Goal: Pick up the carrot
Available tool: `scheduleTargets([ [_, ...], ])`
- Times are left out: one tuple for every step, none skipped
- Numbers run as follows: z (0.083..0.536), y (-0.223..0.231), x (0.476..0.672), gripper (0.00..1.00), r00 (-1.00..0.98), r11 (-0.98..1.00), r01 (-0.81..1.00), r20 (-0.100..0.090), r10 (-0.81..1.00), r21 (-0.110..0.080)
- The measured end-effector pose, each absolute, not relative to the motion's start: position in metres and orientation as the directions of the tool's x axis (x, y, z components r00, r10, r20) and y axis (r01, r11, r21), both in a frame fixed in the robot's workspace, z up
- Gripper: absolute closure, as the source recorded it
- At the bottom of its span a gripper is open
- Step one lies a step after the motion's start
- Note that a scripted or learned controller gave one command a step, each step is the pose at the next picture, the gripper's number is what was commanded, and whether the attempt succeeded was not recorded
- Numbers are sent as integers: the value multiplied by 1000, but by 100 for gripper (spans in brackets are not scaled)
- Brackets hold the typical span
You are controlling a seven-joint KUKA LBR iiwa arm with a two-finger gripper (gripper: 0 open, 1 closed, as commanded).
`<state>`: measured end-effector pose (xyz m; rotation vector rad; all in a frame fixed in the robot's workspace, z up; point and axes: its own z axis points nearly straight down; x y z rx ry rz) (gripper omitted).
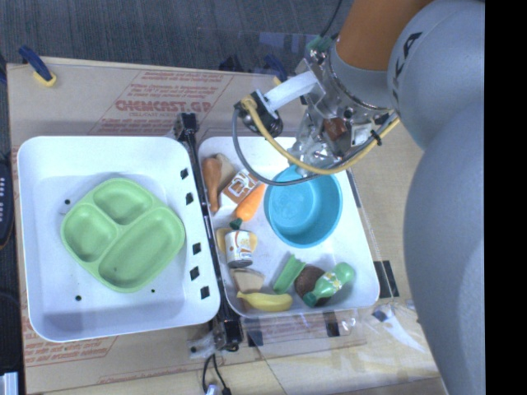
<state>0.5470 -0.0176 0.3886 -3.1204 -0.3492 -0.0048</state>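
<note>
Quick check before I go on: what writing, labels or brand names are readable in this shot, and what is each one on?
"CHEMCAST GP": red print on the brown board under the bins.
Smaller red lines around it on the board: too blurred to read.
Label on the small jar: too small to read.
Label on the small box: unreadable.

A robotics lab: a large grey industrial arm with an orange band [395, 23] reaches over two shallow white plastic bins [33, 220] clamped to a printed cardboard sheet [165, 97], with toy plastic food [268, 300] inside one.
</note>
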Motion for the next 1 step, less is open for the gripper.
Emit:
scheduleTargets([
  [384,-17,546,0,975,-975,221,-5,221,-1],
])
